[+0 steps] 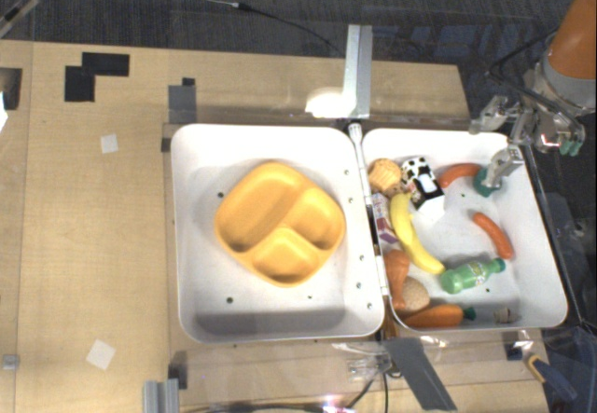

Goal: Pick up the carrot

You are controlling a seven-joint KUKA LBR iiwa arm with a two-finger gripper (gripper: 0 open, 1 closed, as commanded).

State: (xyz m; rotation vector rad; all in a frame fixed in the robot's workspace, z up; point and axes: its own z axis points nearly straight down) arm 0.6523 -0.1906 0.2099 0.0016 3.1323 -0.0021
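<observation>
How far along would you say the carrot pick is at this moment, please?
Nothing looks done yet: the carrot lies at the right bin's near edge, beside the green bottle. The gripper hovers at the bin's far side, apart from it. Reaching, grasping and lifting remain.

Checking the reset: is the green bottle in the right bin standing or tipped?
Tipped. The green bottle lies on its side on the floor of the right bin, cap toward the bin's right wall, base by the banana.
</observation>
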